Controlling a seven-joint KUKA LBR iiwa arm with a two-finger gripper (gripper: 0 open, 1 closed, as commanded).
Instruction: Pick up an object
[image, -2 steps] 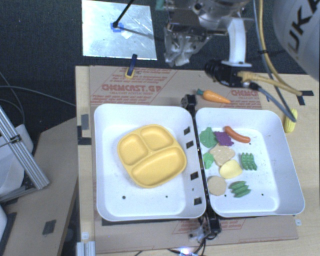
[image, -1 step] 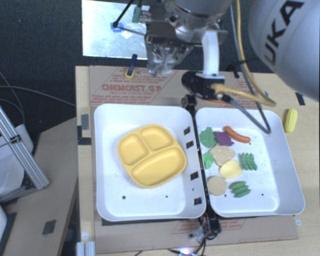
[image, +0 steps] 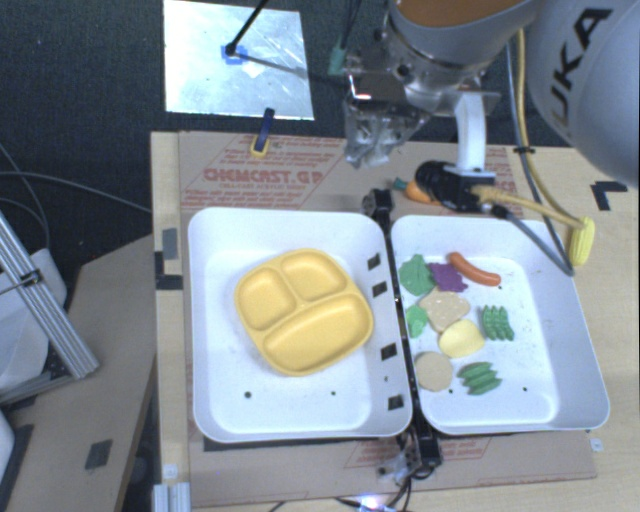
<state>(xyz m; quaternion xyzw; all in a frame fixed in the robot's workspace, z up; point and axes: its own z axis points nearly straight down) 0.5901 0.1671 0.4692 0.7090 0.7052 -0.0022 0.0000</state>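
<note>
Bins are sitting side by side on the table (image: 120, 330), both shallow and white. The left bin (image: 215, 400) is carrying a yellow divided plate (image: 303, 311) with three compartments, lying a little tilted toward the bin's middle. The right bin (image: 560, 380) is holding a cluster of small toy foods near its left half: a red sausage (image: 472, 268) is lying at the top, a purple piece (image: 448, 278) is touching it just below, and a green leaf (image: 416, 273) is sitting to the left of that. A tan slice (image: 443, 308) is resting in the middle, with a yellow lump (image: 461, 339) just beneath it and a round tan disc (image: 434, 371) lower still. A green ribbed piece (image: 496, 322) is lying to the right of the tan slice, and a green pea pod (image: 480, 377) is sitting beside the disc. Another small green bit (image: 417, 321) is lying near the divider between the bins.

The arm is reaching in from the upper right, and its gripper (image: 375, 135) is hanging above the far edge of the table, well apart from the toy foods and behind both bins. Whether the fingers are apart or together is impossible to tell, since that part is showing blurred. Nothing is showing between them.
</note>
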